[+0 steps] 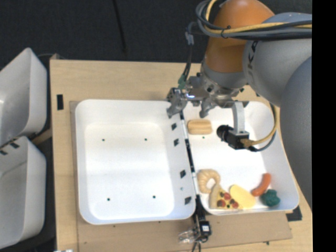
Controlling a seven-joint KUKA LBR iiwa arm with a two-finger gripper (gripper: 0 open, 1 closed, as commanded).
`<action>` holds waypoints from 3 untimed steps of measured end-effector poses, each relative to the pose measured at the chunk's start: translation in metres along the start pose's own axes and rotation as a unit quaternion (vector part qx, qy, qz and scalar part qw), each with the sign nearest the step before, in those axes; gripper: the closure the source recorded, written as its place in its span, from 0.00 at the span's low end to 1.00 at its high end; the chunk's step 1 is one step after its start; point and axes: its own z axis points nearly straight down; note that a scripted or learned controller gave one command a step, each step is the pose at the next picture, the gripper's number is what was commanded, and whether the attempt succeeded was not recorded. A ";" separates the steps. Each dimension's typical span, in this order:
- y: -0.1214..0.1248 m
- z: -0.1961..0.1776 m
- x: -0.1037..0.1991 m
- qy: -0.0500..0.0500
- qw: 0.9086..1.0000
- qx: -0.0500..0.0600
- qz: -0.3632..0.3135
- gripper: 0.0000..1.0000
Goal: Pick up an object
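My gripper (190, 108) hangs over the far left corner of the right bin (281, 156), close to the divider between the bins. Its two fingers stand apart, open, with nothing between them. A tan bread-like block (199, 126) lies on the bin floor just in front of the fingertips, apart from them. Along the bin's near edge lie a pale pretzel-shaped piece (208, 178), a pizza slice (224, 199), a yellow wedge (243, 195), an orange sausage-like piece (261, 184) and a small green piece (271, 197).
The left bin (84, 140) sits beside the right one, sharing a ridge with black clips (185, 156). The arm's grey body and orange band (236, 20) hang over the right bin's far side. A black cable fitting (231, 135) dangles near the block.
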 end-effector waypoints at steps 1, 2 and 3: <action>-0.023 0.124 0.063 0.000 1.000 0.014 0.001 0.00; 0.063 0.080 0.038 -0.001 1.000 0.002 0.002 0.00; 0.082 0.187 0.063 0.001 1.000 0.013 0.002 0.00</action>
